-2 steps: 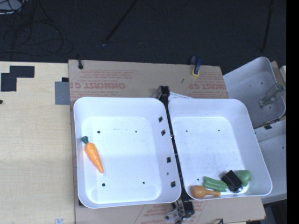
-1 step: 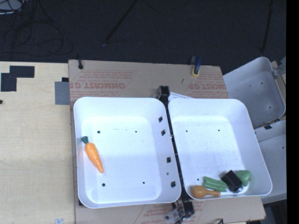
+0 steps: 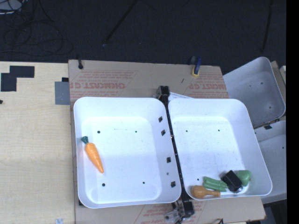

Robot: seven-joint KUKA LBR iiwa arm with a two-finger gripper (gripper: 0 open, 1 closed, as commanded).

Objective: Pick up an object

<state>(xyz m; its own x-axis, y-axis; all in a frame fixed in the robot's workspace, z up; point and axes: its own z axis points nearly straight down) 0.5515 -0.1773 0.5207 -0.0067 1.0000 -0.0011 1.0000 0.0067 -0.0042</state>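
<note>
Camera view: looking down at a slant on two white bins side by side on a sheet of cardboard [image 3: 140,80], with pale wooden bench to the left.
Left bin [image 3: 119,107]: holds one toy carrot [image 3: 95,157], orange with a green top, lying near the left wall with its tip pointing toward the front.
Right bin [image 3: 210,107]: its things crowd the front right corner: a green pod-shaped piece [image 3: 214,184], a black block [image 3: 231,180], a rounder green piece [image 3: 244,175] behind the block, and an orange pear-shaped piece [image 3: 203,192] against the front rim.
My gripper: I cannot tell its state from this view.
Step in hand: choosing a target and coming in over it; nothing is lifted yet, as I judge it.
Best target: the carrot, I think. It lies alone with bare floor on its right side, so my fingers could straddle it across its width, at the thicker upper half.
Caution: it is close to the left wall, so I would turn the wrist to keep one finger from striking the wall.
Poorer choice: the corner cluster, where pieces touch and the rim crowds a descent.
Writing: red print on the cardboard, upside down from here; I cannot read it with confidence.
Other marks: a blue and yellow clamp [image 3: 196,66] at the cardboard's back edge; no label legible.
</note>
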